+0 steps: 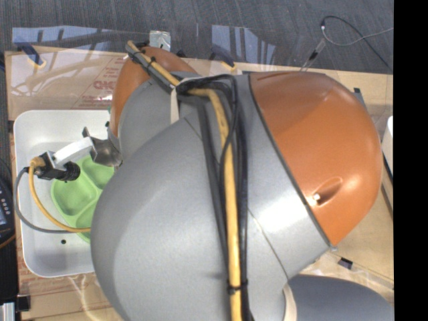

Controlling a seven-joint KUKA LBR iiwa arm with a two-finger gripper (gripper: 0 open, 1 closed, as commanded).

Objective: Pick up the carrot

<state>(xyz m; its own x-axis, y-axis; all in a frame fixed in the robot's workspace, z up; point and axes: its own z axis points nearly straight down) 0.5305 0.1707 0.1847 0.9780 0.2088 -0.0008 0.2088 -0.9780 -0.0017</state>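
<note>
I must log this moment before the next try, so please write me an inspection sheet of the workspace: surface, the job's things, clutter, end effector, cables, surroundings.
Surface: wooden bench with a white bin at the left; much of the bench is covered by the arm.
Job's things: carrot nothing seen; the arm hides most of the bin.
Clutter: a green object lies in the white bin, partly under the arm.
End effector: cannot tell its state; a metal fitting shows over the bin.
Cables: a yellow and black bundle runs along the arm; a yellow cable loops over the bin.
Surroundings: grey carpet behind the bench, with a thin wire on it.
</note>
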